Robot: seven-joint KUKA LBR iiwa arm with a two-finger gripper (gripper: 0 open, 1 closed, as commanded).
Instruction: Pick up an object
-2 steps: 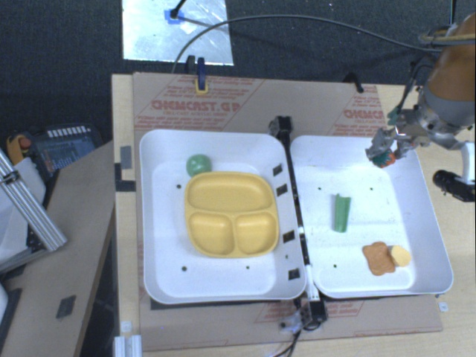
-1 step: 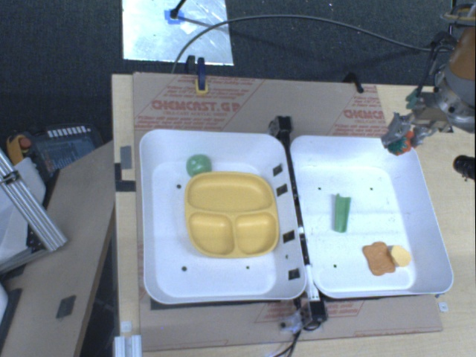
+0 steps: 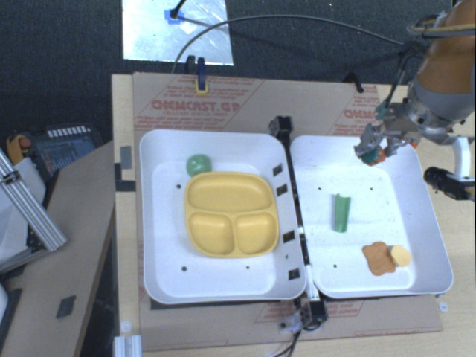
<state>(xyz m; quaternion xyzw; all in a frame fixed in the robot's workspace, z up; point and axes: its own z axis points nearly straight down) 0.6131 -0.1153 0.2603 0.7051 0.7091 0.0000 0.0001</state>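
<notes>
My gripper (image 3: 372, 152) hangs over the back right part of the right bin (image 3: 424, 199), close to its far rim. A small orange-red spot shows at its tip; I cannot make out what it is. A green stick (image 3: 341, 213) lies in the middle of that bin, well in front of and left of the gripper. Near the bin's front right lie a brown cracker-like piece (image 3: 378, 258) and, touching it, a small yellow piece (image 3: 400, 256). In the left bin (image 3: 160, 199) a green ball (image 3: 198, 164) rests against the back edge of a yellow divided plate (image 3: 230, 213).
A black divider (image 3: 291, 199) runs between the two bins. Cables arc over the back of the bench. A blue and yellow clamp (image 3: 201, 76) stands at the back edge, and a metal sheet (image 3: 175, 19) lies on the floor behind.
</notes>
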